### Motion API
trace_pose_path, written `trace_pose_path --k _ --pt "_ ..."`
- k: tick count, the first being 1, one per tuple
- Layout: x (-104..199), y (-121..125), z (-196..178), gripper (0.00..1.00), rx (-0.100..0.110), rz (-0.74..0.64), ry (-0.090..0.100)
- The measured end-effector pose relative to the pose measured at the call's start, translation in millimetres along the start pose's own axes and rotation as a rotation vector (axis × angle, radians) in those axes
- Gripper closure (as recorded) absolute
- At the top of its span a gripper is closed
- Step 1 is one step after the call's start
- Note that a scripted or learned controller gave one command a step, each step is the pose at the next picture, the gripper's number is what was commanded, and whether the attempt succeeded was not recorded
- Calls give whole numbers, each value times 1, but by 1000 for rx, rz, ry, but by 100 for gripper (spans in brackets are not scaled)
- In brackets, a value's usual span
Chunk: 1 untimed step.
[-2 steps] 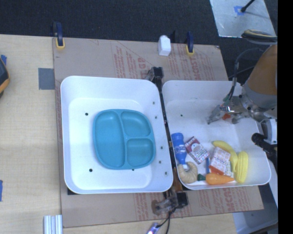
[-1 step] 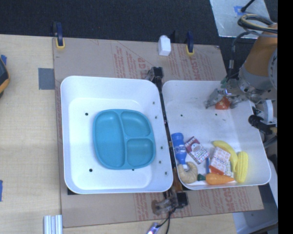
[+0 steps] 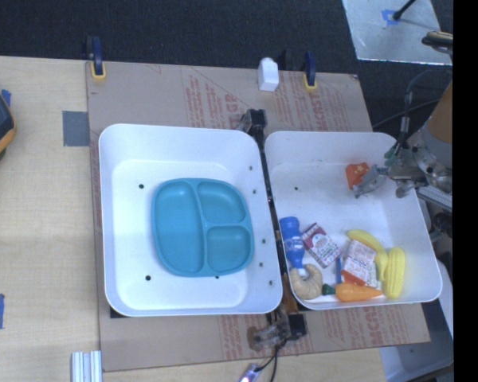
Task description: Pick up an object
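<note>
White bins sit side by side on the brown bench. The left bin (image 3: 119,213) has a blue plate (image 3: 201,227) with three parts lying flat in its middle. The right bin (image 3: 319,153) has a heap of toy food at its near side: a blue bottle (image 3: 291,241), a banana (image 3: 365,239), yellow corn (image 3: 393,271), an orange carrot (image 3: 357,293) and some small packets (image 3: 323,247). A small red thing (image 3: 356,173) lies alone at the far side of that bin. The gripper (image 3: 374,181) is low in the bin, just right of the red thing and touching or almost touching it. I cannot tell if its fingers are apart or together.
</note>
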<state>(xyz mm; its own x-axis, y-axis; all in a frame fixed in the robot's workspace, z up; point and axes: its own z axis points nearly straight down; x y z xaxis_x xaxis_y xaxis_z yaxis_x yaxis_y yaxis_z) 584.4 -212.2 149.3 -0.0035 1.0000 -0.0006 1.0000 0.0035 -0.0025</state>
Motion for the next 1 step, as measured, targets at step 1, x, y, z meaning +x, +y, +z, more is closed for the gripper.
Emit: trace_pose_path --k 1 --pt "0 65 58 0 2 0 1"
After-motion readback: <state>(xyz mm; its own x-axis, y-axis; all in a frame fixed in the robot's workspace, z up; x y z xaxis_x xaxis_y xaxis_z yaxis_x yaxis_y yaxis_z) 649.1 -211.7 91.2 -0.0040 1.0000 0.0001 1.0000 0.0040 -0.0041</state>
